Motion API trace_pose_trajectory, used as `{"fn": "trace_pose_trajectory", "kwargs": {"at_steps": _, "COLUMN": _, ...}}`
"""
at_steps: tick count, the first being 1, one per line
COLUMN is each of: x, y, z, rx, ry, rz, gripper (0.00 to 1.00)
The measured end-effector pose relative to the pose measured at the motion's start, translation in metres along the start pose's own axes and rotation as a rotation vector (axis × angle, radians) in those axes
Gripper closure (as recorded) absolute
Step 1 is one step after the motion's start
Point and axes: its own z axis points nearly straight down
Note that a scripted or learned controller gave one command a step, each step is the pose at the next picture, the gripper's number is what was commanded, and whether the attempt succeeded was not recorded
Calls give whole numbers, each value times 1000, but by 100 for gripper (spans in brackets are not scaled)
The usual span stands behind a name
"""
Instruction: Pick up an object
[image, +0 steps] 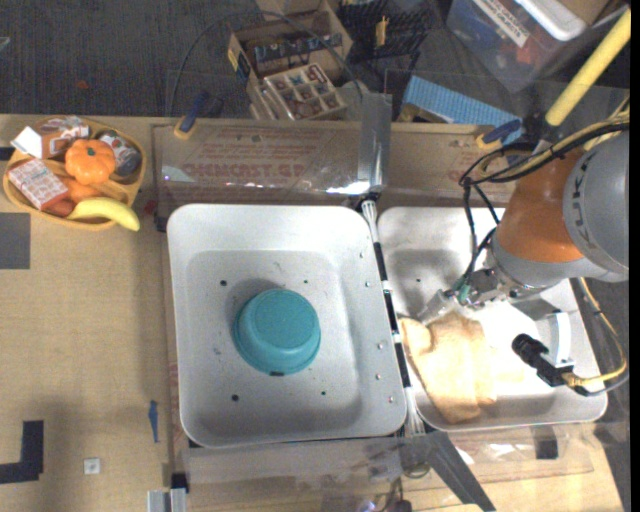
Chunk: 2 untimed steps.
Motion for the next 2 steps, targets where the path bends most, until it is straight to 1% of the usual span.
{"fn": "trace_pose_trajectory", "kwargs": {"at_steps": 2, "x": 5, "y": -5, "z": 0, "rx": 0, "ry": 0, "rz": -5, "gripper": 0}}
